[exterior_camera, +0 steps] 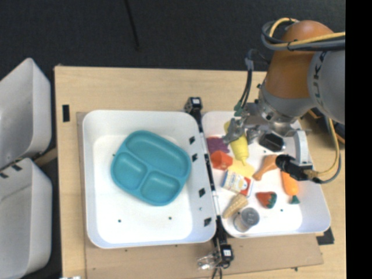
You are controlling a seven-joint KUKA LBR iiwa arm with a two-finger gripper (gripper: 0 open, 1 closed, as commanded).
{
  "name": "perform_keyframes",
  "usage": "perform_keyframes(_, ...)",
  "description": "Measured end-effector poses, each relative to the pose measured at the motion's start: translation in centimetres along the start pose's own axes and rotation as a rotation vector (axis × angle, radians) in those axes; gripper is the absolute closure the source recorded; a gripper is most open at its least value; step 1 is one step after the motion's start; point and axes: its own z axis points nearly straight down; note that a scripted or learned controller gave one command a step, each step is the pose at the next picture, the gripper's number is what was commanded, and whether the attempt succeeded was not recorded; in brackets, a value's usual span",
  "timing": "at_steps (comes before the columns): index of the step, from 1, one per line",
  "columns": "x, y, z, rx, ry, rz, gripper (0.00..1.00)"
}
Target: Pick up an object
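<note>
From my remote seat I see the arm (pixel 296 63) reaching in over the right bin (pixel 314 211), its end effector (pixel 239 133) low over the bin's far left part. A yellow bottle-shaped toy (pixel 240 149) sits right at the fingertips and looks to be between them, so I read the end effector as closed narrowly on it, though the view is tight there.

The right bin holds the clutter. Just left of the end effector lies a small purple piece (pixel 214 142), and beside that, slightly nearer me, an orange-red block (pixel 220 160). Directly below the yellow toy is a flat yellow piece (pixel 244 169), and touching it a small white carton with red print (pixel 235 182). Further toward the near edge lies a tan cone-like item (pixel 235 204), and just beside it a grey round can (pixel 249 218). To the right of the end effector I see an orange drumstick-shaped toy (pixel 265 166), a toy carrot (pixel 289 184) with a green tip, and a red strawberry-like piece (pixel 267 199).

The left bin (pixel 99 214), well apart from the end effector on its left, contains one thing: a teal divided plate (pixel 151 167) with three compartments, lying flat near the middle. Both bins rest side by side on the wooden bench (pixel 70 92).
</note>
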Motion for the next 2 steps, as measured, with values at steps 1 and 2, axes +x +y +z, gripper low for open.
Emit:
perform_keyframes(1,0.2,0.5,1.9,0.003,-0.002,0.001,1.00)
perform_keyframes(2,0.5,-0.7,0.5,0.003,0.000,0.003,1.00)
